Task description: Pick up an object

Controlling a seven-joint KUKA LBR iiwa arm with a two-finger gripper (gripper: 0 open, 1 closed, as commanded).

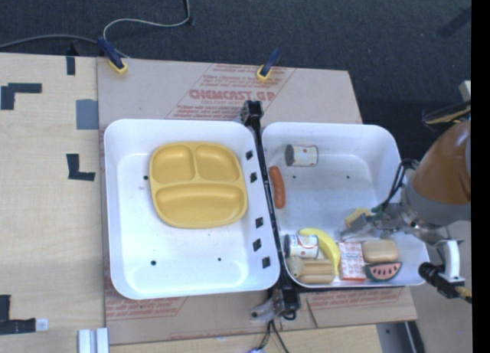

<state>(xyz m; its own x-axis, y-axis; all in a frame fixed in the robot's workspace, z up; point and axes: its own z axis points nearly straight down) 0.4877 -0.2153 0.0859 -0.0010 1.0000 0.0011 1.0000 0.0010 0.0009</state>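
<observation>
Red print reading "CHEMCAST GP" runs across the cardboard sheet [222,91] beneath the bins.

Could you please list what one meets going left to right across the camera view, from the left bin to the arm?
Yellow divided plate → hot dog → white can lying on its side → banana → bread roll → arm.

Grey arm [436,202] with orange band [448,168] and black cables.

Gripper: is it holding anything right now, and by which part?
Cannot be told. The gripper sits low in the right white bin beside a small yellow piece, but the grasp itself is unclear.
</observation>
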